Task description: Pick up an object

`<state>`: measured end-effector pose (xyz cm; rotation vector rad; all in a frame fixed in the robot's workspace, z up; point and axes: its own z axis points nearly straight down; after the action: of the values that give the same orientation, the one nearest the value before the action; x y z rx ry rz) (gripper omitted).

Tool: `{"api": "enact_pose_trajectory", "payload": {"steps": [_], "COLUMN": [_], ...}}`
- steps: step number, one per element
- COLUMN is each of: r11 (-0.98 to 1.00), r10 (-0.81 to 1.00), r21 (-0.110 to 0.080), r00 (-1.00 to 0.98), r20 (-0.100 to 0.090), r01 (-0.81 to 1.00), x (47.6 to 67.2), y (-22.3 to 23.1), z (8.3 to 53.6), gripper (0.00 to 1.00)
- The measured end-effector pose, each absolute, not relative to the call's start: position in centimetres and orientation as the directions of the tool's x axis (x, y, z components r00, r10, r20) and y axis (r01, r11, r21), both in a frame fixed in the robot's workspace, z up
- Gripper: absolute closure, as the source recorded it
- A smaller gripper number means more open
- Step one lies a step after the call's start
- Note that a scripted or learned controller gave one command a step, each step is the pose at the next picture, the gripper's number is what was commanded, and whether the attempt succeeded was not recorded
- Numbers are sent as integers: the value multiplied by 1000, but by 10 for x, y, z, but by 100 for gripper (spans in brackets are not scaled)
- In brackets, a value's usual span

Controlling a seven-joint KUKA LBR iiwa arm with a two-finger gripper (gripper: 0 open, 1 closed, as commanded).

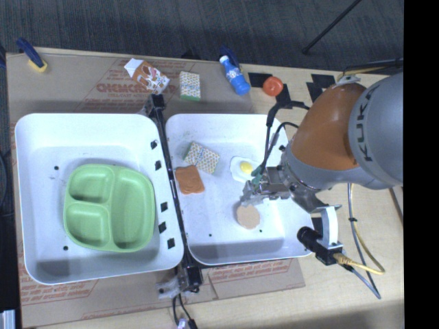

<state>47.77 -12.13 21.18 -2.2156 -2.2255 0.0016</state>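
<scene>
Worktop [82, 88], cardboard-covered, carrying two shallow white plastic bins side by side, their inner rims touching along a black clip line. Left white bin [27, 184]: holds one pale green three-compartment plastic tray [110, 208], lying flat toward the bin's middle, with bare white floor open on all sides of it and the widest margin along the far edge. Right white bin [219, 125]: holds four small items. A patterned square sachet in blue, yellow and white [202, 156] lies tilted in the far-left part; an orange-brown toast-shaped slab [189, 179] sits just beside it on the near side, close to the left wall; a white-and-yellow fried-egg-shaped piece [241, 168] rests near the centre; a tan round cookie-shaped disc [247, 216] lies nearer the front wall. Open floor remains along the far wall and in the front-left corner of this bin. The grey arm with an orange band [329, 139] reaches in from the right and covers the bin's right side. The pincer [252, 192] points down between the egg piece and the tan disc, just above the disc's far edge; nothing shows between its fingers, and its opening cannot be told. Outside the bins, along the far worktop edge: a blue-and-yellow clip [31, 55], a crumpled orange-white wrapper [145, 77], a small patterned packet [189, 86], a blue bottle with a white cap [234, 75], an orange ball [273, 85].
</scene>
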Motion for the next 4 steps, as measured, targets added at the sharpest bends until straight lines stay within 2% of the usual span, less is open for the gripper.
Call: {"api": "enact_pose_trajectory", "payload": {"steps": [3, 4], "r11": [6, 6], "r10": [1000, 1000], "r21": [0, -1], "r00": [-6, -6], "r20": [-1, 0], "r01": [1000, 1000], "x": [476, 626], "y": [-146, -162], "z": [214, 208], "gripper": [100, 100]}}
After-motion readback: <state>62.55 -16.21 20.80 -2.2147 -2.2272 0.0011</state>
